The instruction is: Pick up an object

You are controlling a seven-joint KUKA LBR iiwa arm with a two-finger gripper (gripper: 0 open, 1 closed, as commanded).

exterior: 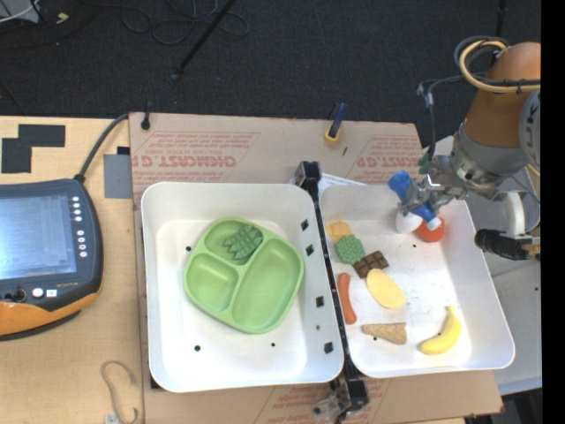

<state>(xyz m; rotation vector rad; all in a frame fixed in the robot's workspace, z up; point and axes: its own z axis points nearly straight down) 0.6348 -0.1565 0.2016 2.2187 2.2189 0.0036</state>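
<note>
Camera view: grey-and-orange arm's two-finger gripper (422, 203) sits low over the right shallow white bin (481, 299), near its far edge, just above a small orange-and-white toy (429, 228). Cannot tell its state. Left white bin (168, 263) holds a green divided plastic plate (243, 276).

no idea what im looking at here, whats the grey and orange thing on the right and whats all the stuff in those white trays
That is a robot arm, reaching in from the right. One camera looks down at a slant from above the bench. The arm ends in a gripper, low over the right bin's far corner, by a blue piece and a small red and white piece. I cannot tell whether it holds anything. That bin has toy food: a banana, carrot, yellow potato shape, chocolate. The left bin holds a green divided plate.
</note>
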